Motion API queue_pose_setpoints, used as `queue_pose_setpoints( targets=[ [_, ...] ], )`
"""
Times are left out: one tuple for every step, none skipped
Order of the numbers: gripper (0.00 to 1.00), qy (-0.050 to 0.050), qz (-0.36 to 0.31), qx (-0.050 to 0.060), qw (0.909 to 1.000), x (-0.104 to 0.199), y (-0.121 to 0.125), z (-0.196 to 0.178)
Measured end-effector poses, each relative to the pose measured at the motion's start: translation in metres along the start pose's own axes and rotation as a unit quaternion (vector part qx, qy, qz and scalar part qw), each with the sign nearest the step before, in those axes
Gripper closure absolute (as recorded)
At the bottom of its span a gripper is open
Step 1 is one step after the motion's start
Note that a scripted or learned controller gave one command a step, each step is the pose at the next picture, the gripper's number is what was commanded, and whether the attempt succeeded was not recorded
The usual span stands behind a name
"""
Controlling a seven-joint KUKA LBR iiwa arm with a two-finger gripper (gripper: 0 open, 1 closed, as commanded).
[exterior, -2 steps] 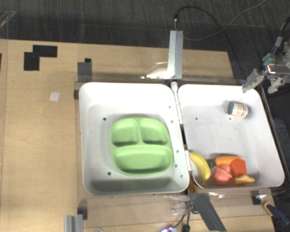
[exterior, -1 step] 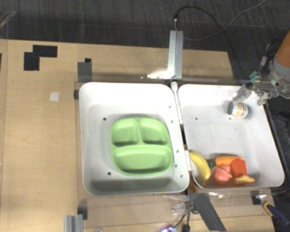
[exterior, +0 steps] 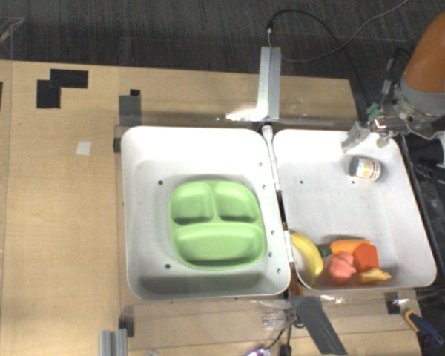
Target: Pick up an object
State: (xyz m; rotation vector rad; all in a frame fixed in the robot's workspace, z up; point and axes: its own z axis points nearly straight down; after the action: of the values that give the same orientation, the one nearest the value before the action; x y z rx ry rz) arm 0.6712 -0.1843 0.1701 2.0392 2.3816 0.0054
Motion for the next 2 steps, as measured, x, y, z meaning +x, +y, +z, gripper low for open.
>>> queue_pose_setpoints(
  targets=[
    [0.00, 0.000, -0.015, 0.000, 0.9999, -0.017, -0.021, 0.081],
    [0.00, 0.004, -0.001, 0.005, 1.0000, -0.017, -0.010, 0.083]
  ],
)
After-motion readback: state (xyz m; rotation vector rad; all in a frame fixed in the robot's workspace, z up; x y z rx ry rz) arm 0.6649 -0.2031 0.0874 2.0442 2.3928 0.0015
